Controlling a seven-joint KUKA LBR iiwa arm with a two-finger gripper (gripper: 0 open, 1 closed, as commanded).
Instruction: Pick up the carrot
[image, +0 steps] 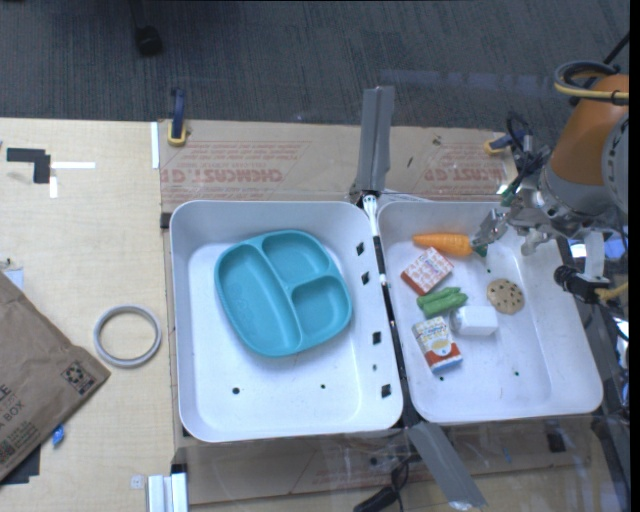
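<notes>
The gripper (490, 232) was seen low over the upper right part of the right bin (560, 385), just beside the green leafy end of the carrot (443, 243). Whether it was spread or pressed together could not be told at this size, and nothing could be seen held in it. The carrot was lying flat on the bin floor near the upper wall, its orange body pointed away from the gripper; that placement probably explained the low approach from the right. Below the carrot, a red-and-white packet (427, 270), a green vegetable (442, 299), a white block (476, 321), a small juice carton (437, 344) and a cookie (506, 295) were crowded together, apart from the carrot, so a grasp was judged to be little hindered by them. In the left bin (205, 390) a blue divided plate (284, 292) was set, well apart from the work.
</notes>
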